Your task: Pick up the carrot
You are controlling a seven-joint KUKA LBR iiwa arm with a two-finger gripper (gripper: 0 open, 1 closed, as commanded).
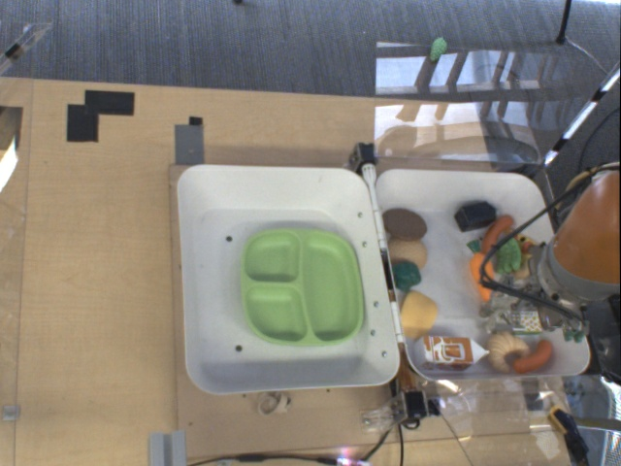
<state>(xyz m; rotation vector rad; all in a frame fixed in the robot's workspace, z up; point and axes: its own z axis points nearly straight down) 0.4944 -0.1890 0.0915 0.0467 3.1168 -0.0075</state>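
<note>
Reaching in from the right, the arm (590,236) hangs over the right bin (441,187), its gripper (514,304) low among the clutter at that bin's right side; whether it is released or clenched I cannot tell; the carrot (482,270), what seems an orange piece with green leaves just beside the wrist, lies partly hidden near the gripper; a brown oval (405,224), a yellow wedge (418,312) and a small carton (448,351) lie along the bin's left and near side; the left bin (209,221) bears a green divided plate (302,285).
</note>
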